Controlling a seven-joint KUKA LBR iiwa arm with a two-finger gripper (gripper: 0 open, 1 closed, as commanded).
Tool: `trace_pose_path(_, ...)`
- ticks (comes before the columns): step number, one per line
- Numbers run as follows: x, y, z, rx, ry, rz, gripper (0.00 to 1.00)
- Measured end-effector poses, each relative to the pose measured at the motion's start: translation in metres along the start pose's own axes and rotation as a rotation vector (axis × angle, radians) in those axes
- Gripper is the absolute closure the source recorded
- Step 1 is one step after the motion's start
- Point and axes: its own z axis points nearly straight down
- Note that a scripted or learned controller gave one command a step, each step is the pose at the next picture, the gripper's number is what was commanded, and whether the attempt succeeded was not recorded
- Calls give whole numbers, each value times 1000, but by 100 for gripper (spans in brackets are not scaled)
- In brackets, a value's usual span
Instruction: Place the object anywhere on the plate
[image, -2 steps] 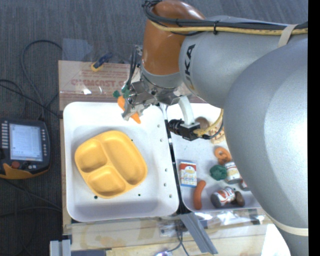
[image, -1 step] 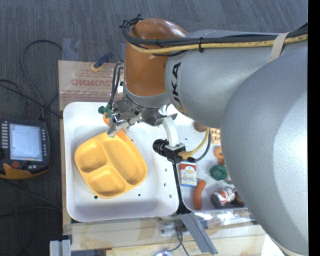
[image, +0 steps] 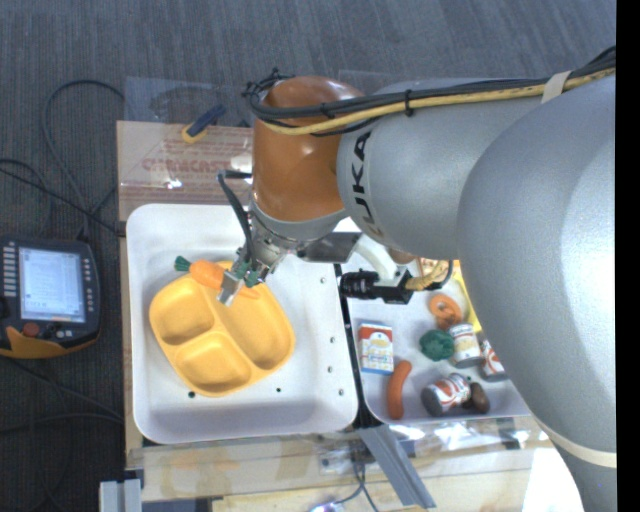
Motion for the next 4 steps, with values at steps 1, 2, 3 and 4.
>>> trace_pose_path(1, 0, 0, -1, -1, 0, -1, 0)
trace_pose_path(2, 0, 0, -1, -1, 0, -1, 0)
trace_pose_path(3, -13, -13, -12, -4, -4, -452, 0)
trace_pose_path(4, -13, -13, -12, -5, -3, -453, 0)
